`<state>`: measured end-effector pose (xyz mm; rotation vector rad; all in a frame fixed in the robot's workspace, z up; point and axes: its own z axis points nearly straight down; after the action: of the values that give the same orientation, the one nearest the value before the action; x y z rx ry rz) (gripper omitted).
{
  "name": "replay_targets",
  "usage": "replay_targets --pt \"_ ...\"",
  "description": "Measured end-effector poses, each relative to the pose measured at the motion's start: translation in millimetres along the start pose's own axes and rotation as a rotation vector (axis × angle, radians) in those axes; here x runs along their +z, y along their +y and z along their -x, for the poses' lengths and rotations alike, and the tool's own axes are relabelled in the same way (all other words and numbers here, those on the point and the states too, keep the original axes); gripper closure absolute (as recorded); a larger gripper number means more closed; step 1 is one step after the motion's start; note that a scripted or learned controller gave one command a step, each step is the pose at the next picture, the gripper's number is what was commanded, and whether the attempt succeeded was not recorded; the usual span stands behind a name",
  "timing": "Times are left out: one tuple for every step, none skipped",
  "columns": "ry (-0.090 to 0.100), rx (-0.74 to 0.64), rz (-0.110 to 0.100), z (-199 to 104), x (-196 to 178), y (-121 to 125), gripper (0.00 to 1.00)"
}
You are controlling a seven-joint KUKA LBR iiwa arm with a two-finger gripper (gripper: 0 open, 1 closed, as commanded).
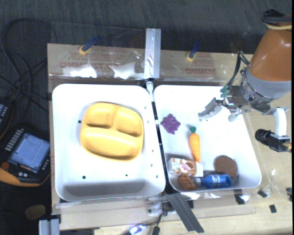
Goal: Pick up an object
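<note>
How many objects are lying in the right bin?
6, all in the right bin: purple grapes, carrot, small carton, brown cookie, blue bottle and a brown item by the front wall. More may be hidden there.

Even overhead light, soft shadows inside white bins (59, 131); slight glare on plastic sheet (112, 62); mild overall softness.

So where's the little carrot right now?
The carrot lies in the right bin, near its middle, just right of the purple grapes and above the small carton. The gripper hangs above it, not touching.
</note>
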<state>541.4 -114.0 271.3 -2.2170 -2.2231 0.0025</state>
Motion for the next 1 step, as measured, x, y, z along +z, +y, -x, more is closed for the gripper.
replay_targets --pt "-0.003 0.006 0.002 44.9 -110.4 -48.5 0.00"
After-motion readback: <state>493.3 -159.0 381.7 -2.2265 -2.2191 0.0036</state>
